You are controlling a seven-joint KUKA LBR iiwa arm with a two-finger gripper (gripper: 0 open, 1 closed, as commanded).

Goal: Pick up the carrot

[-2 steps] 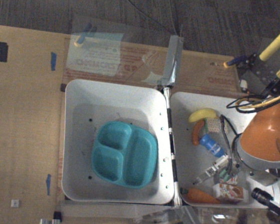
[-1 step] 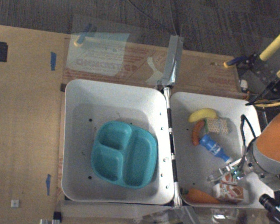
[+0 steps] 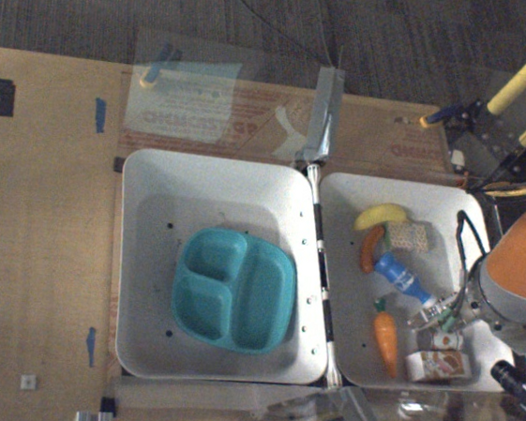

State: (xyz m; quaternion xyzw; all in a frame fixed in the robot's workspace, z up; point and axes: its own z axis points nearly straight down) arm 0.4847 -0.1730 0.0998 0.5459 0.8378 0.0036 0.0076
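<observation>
— Where is the tool (image 3: 435, 314) sitting?
— Low in the right-hand shallow white bin (image 3: 330, 288), near that bin's right wall. It shows as a small metallic cluster under the grey arm with its orange band (image 3: 521, 267), which comes in from the right edge and bends down over the bin. Whether its tips are spread or pressed together I cannot tell; nothing can be seen between them

— What lies closest to it?
— A blue plastic bottle with a white cap (image 3: 404, 279) lies tilted just up and left of it, the cap end nearly touching. Just below it lie a small white-and-red pack (image 3: 447, 341) and a brown-and-white carton (image 3: 438, 366) on its side

— And the carrot?
— The orange toy carrot with a green top (image 3: 385, 340) lies flat on the bin floor, just left of the tool and apart from it, green end up, tip pointing to the bin's near edge. The carton is just to its right

— Farther out?
— A small red-orange sausage-shaped piece (image 3: 369, 250), a yellow toy banana (image 3: 381, 216) and a beige waffle-like square (image 3: 410, 237) sit near the bin's far side. The left white bin (image 3: 146, 239) holds a teal divided plastic plate (image 3: 234, 289). Both bins rest on the wooden bench (image 3: 35, 226)
</observation>
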